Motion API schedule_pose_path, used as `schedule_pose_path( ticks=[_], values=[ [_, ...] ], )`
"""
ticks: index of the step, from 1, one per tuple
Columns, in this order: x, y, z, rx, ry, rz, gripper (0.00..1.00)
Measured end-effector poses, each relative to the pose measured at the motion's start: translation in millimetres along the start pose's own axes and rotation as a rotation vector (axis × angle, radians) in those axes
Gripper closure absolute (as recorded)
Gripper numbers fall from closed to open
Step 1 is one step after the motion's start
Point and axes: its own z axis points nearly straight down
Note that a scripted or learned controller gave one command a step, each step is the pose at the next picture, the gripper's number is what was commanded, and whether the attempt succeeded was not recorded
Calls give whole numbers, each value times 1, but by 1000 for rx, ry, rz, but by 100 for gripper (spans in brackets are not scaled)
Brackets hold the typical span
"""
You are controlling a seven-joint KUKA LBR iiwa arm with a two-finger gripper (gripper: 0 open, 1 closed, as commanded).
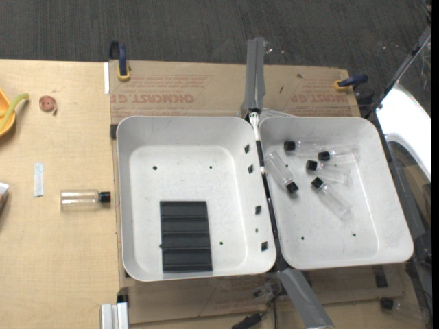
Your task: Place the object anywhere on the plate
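Looking down, we see the black ribbed plate (185,236) lying flat in the left bin (137,156), near its front wall, and several clear vials (282,173) with black caps scattered in the right bin (370,232); the gripper's state we cannot tell

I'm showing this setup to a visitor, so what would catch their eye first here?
Probably the black ribbed plate lying at the front of the left white bin, dark against the pale floor. Next, the cluster of clear vials with black caps scattered in the right white bin. One more capped vial lies alone on the wooden bench, left of the bins.
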Motion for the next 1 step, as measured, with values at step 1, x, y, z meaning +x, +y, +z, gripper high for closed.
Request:
schedule_pose_path(
  ticks=[1],
  values=[
    [-61, -11, 0, 1, -3, 7, 0]
  ],
)
